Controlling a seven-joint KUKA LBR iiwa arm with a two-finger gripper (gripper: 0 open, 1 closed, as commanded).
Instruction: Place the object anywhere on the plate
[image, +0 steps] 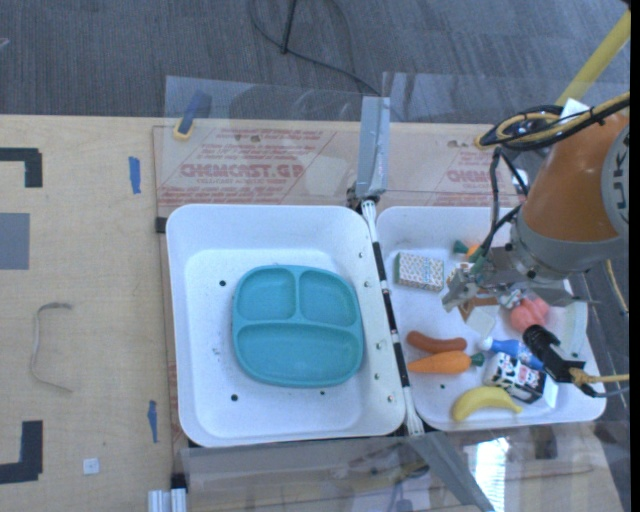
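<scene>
A smooth, matt teal plastic plate sat in a glossy white plastic bin, well left of the metal pincer. Below the pincer lay a glossy plastic banana and carrot, on a pale wood bench.

Wooden bench, grey carpet floor

A single fixed camera looks down at a slant from above the tabletop, far enough back to take in both white bins whole. The left bin, holding a teal plate, fills the centre of the view; the right bin sits toward 3 o'clock. Dark floor runs along the 12 o'clock edge, the far side. The grey-and-orange arm enters from 2 o'clock.
</scene>
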